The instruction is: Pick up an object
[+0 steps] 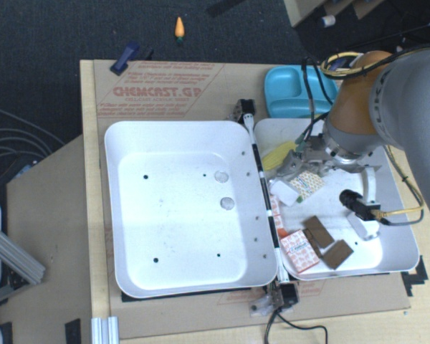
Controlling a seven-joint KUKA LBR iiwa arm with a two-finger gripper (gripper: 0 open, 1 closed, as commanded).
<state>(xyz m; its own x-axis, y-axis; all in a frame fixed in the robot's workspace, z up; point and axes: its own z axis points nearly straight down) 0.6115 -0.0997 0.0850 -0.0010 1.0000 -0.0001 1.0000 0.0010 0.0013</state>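
My gripper hangs low over the upper left part of the right bin. It is close above a patterned packet and beside a yellow object by the bin's left wall. A white piece lies just left of the packet. Nearer the front lie a red-and-white box and two brown blocks. The wrist hides what sits directly under the gripper.
The left bin holds two small pale round discs. A light blue tray stands behind the right bin. The grey arm with its orange band covers the right bin's far right corner.
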